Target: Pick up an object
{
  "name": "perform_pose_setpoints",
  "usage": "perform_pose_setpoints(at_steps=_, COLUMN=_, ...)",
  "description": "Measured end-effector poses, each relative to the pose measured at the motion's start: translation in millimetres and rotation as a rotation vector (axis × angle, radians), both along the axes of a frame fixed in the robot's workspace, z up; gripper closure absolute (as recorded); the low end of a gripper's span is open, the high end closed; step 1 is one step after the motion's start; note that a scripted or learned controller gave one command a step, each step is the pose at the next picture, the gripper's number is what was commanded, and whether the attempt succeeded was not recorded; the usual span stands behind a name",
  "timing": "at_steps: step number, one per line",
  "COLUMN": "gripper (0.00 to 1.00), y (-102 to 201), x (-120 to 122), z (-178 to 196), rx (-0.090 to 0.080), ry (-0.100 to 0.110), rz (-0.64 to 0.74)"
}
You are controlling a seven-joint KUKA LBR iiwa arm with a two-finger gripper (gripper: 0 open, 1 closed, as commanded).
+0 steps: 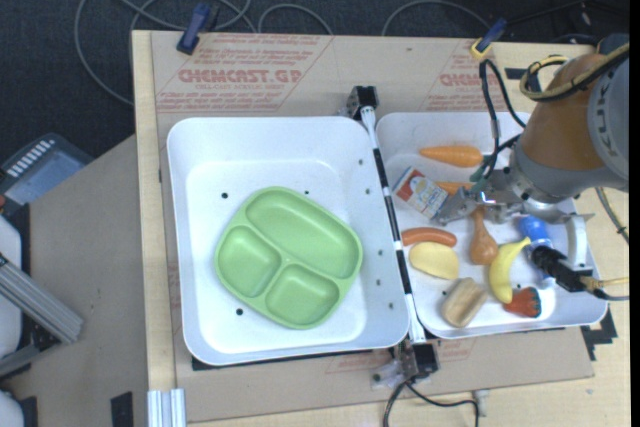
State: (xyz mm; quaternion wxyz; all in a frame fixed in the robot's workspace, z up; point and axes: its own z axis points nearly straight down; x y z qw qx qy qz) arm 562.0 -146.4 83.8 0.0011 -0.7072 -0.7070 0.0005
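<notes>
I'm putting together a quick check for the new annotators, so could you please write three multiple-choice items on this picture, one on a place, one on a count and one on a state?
1. Where is the green divided plate?
A. In the left bin
B. In the right bin
C. On the floor

2. How many compartments does the plate have?
A. Two
B. Three
C. Five

3. How does the banana lie?
A. On the plate
B. Lifted above the bins
C. Resting in the right bin among other toy food

Key: 1 A, the plate sits inside the left bin. 2 B, its ridges mark off one large section and two smaller ones. 3 C, it lies on the floor of the right bin, near the carrot and the sausage, under the arm.
</notes>
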Motion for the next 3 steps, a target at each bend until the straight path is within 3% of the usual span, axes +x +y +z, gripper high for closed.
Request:
perform_pose_setpoints(at_steps=1, gripper=0.0, y=2, x=55, z=1, rx=-0.002, ry=-0.004, rz=0.001)
perform_pose_setpoints(at_steps=2, gripper=0.0, y=35, x=96, z=1, rx=-0.001, ry=-0.003, rz=0.001)
perform_pose_setpoints(at_steps=3, gripper=0.0, y=52, x=102, z=0, rx=-0.003, ry=0.011, rz=-0.002)
